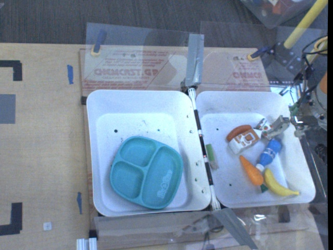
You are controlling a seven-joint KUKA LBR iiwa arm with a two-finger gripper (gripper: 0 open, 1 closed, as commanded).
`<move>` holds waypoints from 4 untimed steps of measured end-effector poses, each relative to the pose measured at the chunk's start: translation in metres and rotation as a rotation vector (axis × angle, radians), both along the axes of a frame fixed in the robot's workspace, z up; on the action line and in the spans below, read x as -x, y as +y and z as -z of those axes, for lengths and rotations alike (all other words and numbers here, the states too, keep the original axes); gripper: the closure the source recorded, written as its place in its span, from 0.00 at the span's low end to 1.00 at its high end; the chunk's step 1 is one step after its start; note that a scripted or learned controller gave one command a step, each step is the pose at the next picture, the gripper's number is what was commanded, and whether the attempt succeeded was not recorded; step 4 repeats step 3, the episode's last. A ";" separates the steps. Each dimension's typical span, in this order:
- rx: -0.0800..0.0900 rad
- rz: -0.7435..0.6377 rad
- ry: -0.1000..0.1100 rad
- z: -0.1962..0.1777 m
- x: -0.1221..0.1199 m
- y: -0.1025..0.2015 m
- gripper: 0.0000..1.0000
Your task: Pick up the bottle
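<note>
Camera view: I see the gripper (276,126) just above the bottle (268,154) in the right bin (223,105); its grip state I cannot tell.

The flat light-brown wooden worktop (41,155) holds two shallow white plastic bins side by side. The left white bin (99,113) and the right white bin (223,105) touch along their middle edges. Behind the bins lies a see-through plastic sheet with red letters (135,69), held down by a strip of grey tape (194,61). Small bits of blue tape (70,74) stick to the wood on the left. Black tape corner marks (14,69) sit near the left edge, and a grey square patch (6,108) lies between them
</note>
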State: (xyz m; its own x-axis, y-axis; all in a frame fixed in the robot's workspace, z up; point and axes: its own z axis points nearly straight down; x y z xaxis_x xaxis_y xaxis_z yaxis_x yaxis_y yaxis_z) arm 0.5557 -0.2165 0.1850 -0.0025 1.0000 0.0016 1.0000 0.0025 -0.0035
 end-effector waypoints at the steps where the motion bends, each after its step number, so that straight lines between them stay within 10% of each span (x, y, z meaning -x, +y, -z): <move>1: -0.011 0.110 -0.006 0.089 0.016 0.003 0.00; 2: -0.001 0.116 -0.005 0.081 0.017 -0.003 1.00; 3: 0.003 0.225 -0.002 0.036 -0.037 0.035 1.00; 4: 0.003 0.225 -0.002 0.036 -0.037 0.035 1.00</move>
